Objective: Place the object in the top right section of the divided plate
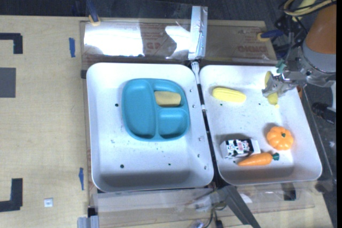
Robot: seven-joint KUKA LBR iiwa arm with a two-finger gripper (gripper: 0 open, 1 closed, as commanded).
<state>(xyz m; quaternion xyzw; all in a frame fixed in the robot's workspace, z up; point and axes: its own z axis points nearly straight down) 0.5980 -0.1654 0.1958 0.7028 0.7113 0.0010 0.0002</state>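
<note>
A blue divided plate (144, 112) lies in the left bin (101, 157). A tan-yellow piece of food (168, 98) rests in the plate's top right section. My gripper (277, 86) hangs over the far right corner of the right bin (304, 168). A small yellow object (273, 98) shows just under and beside the gripper, partly hidden by it. Whether it is held is unclear.
In the right bin lie a yellow corn-like piece (228, 95), an orange pumpkin (280, 138), a carrot (257, 159) and a black-and-white carton (237, 147). A clear sheet (144, 34) stands behind the left bin. Cables (302, 2) hang at the top right.
</note>
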